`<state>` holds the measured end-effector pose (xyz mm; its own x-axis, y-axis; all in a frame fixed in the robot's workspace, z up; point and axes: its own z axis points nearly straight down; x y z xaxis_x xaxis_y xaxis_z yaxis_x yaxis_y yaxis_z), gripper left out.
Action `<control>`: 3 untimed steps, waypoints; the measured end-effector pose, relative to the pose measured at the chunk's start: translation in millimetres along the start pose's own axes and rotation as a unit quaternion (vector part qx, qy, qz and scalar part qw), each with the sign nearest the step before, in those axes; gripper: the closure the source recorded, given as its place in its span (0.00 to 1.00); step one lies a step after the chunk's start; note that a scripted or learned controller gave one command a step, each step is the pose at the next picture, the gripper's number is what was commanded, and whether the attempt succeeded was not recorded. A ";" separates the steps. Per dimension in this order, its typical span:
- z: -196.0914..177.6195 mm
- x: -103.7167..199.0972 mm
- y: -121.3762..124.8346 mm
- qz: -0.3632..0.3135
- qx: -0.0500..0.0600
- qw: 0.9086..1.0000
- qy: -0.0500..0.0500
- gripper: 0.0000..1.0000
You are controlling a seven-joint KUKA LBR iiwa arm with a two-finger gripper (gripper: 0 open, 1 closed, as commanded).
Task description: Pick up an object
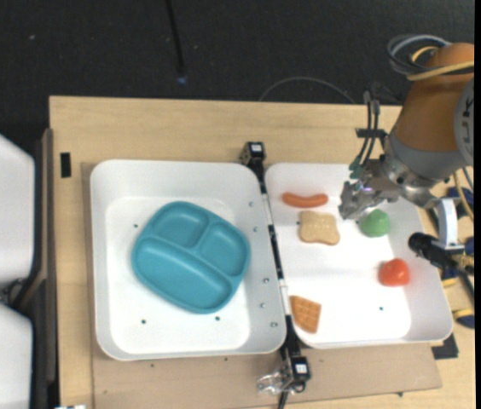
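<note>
Item: 2 white bins on 1 bench. Left bin (113, 331): 1 teal divided plate (191, 255). Right bin (428, 318): 1 sausage (305, 199), 1 bread slice (318, 227), 1 green piece (376, 222), 1 red piece (394, 272), 1 waffle (306, 313).

Gripper (356, 201): positioned low, just beside the green piece and near the bread slice; whether it is clenched or released cannot be told (detail too dark).

Risks, as judged: the green piece may be nudged aside rather than caught, being rounded; the bread slice may be clipped, since it is crowded close.
</note>
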<state>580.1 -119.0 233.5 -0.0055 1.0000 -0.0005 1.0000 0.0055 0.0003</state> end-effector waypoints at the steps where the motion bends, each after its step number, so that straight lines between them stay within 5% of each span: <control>1: 8.7 49.7 -5.1 0.000 0.000 1.000 0.000 1.00; 3: -8.1 146.5 -29.4 -0.001 0.000 1.000 0.002 1.00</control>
<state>549.9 27.4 241.5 -0.0076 1.0000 0.0025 1.0000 0.0076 -0.0005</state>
